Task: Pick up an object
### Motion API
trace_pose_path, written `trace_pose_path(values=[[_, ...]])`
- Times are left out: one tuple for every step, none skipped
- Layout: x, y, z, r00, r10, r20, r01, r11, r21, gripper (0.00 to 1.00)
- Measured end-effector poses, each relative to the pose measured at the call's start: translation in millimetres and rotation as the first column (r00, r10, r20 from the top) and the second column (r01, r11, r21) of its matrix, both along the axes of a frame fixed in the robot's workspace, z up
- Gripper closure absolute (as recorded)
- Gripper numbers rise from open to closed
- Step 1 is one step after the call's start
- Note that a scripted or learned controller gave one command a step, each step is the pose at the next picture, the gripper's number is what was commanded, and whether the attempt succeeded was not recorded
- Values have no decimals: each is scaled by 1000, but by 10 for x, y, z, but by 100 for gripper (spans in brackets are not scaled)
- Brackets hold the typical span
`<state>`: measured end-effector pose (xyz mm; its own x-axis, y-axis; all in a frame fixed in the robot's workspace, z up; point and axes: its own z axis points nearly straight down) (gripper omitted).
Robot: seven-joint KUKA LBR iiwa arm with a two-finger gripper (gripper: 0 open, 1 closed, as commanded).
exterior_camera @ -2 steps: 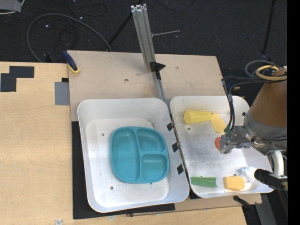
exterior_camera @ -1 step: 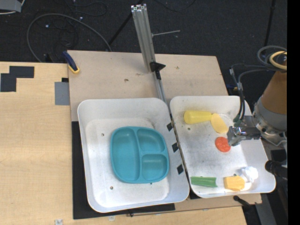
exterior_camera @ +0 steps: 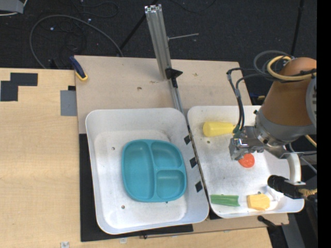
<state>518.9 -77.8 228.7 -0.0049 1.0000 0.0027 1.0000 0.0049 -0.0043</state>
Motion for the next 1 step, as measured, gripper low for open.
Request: trace_pose_path(values=[[155, 558, 77, 1000, 1, 3, -1, 1000, -1, 100]])
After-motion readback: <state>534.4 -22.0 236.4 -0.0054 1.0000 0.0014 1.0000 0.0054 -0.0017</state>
